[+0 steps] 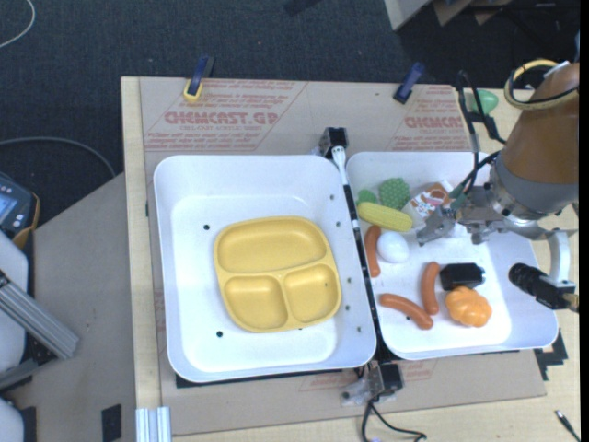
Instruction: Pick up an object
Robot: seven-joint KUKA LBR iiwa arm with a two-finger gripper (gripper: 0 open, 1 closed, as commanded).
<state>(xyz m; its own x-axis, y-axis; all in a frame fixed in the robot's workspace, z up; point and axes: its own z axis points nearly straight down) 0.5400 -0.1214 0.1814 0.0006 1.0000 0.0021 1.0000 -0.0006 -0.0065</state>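
On the right bin (515, 334), the claw (440, 228) hovers beside a white egg (394, 246).

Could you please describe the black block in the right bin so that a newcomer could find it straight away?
Start at the right bin, the one crowded with toy food beside the bin holding the yellow tray. Look toward its near right part, between an upright orange sausage and the bin's right wall. The black block lies just above the orange fruit, the only dark, boxy item among the food.

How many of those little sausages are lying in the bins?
3, all in the right bin: one sausage by the left wall, one lying near the front, one upright beside the black block. The arm may hide others.
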